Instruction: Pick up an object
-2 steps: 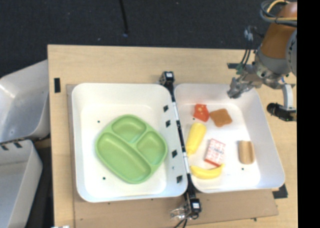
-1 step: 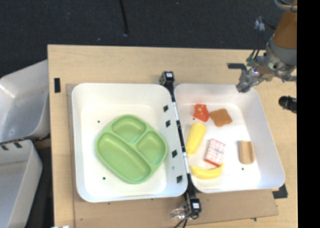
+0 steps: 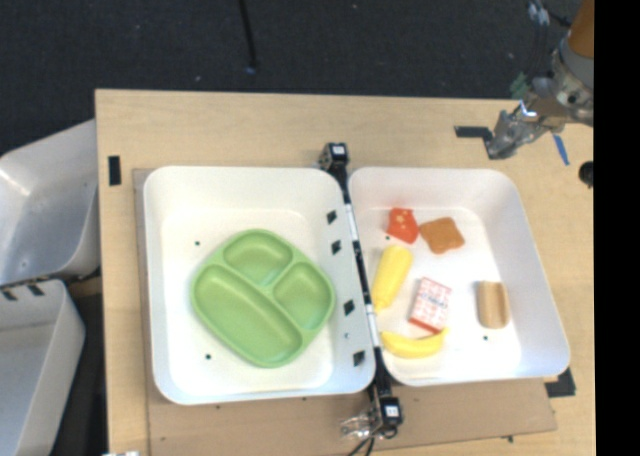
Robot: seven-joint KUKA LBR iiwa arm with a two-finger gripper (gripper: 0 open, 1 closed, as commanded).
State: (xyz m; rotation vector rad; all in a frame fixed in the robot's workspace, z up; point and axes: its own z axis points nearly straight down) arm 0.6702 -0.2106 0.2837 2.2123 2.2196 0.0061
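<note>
The right bin (image 3: 525, 244) holds several toy foods: a small red piece (image 3: 402, 225), an orange-brown piece (image 3: 442, 235), a long yellow piece (image 3: 391, 276), a red-and-white carton (image 3: 430, 304), a yellow banana (image 3: 412, 344) and a tan bun (image 3: 491, 304). My gripper (image 3: 505, 132) hangs beyond the far right corner of that bin, over the wooden bench, well apart from all of them. Nothing can be seen in it.
A green divided plate (image 3: 262, 296) lies in the left bin (image 3: 165, 244). A black divider with clips (image 3: 350, 254) runs between the two bins. White containers (image 3: 40, 214) stand off the bench's left side.
</note>
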